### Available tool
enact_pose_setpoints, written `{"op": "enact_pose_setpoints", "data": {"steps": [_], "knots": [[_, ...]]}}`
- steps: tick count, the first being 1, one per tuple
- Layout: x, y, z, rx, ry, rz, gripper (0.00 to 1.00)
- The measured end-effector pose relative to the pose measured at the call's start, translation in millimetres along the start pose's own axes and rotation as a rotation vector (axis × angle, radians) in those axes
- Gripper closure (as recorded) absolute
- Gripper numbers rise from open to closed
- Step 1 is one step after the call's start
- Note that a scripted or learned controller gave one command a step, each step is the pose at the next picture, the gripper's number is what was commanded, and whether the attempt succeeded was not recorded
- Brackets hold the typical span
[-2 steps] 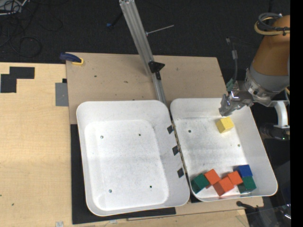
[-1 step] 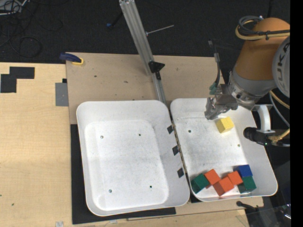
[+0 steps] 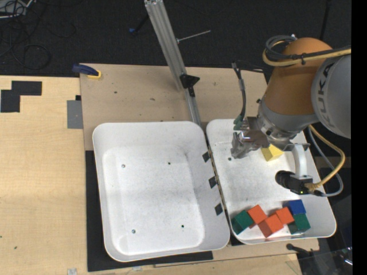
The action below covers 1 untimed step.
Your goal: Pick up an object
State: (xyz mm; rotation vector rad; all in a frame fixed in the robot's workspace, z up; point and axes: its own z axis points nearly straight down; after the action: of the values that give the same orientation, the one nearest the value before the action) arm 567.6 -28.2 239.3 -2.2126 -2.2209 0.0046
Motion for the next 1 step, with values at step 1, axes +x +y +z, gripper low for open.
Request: {"op": "enact_pose_setpoints", "data": {"steps": [1], "knots": [[42.0,-18.6,12.2,0.0,-0.001,0.0,1.0]]}}
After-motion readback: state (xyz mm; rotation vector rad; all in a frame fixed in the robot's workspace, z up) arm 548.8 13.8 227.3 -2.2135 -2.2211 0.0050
